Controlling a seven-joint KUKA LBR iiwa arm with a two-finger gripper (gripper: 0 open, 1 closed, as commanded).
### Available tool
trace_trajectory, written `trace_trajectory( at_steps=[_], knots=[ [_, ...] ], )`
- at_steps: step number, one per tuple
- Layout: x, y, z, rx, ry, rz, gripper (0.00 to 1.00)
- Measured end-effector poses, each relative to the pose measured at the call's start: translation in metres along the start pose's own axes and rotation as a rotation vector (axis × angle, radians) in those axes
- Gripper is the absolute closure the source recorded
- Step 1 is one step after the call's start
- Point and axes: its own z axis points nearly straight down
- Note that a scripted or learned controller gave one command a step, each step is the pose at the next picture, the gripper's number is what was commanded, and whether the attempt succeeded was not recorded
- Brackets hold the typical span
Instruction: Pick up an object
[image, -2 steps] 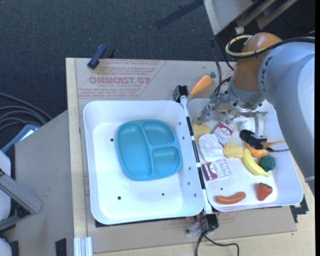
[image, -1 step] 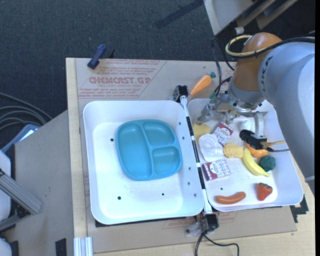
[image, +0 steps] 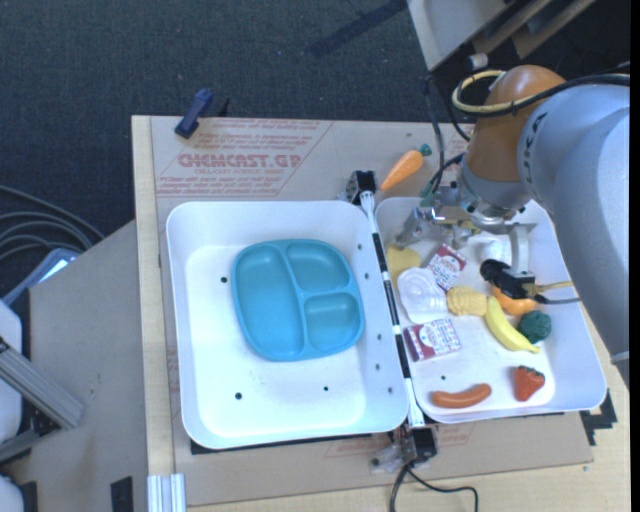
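With my gripper (image: 455, 228) low over the right bin (image: 580, 385), fingers' state I cannot tell, I'd take the light, stiff, slippery toy banana (image: 508, 326) lying mid-bin across its narrow middle.

Illumination even and bright from overhead. Mild glare on the two shallow white plastic bins (image: 290, 420). Shadows soft and short. The large grey arm housing (image: 590, 190) at right reads slightly blurred. Overall sharpness moderate, grainy.
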Motion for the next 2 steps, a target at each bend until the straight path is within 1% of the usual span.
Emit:
trace_trajectory(
  at_steps=[2],
  knots=[
    [0.0008, -0.0013, -0.0003, 0.000, 0.000, 0.000, 0.00]
  ],
)
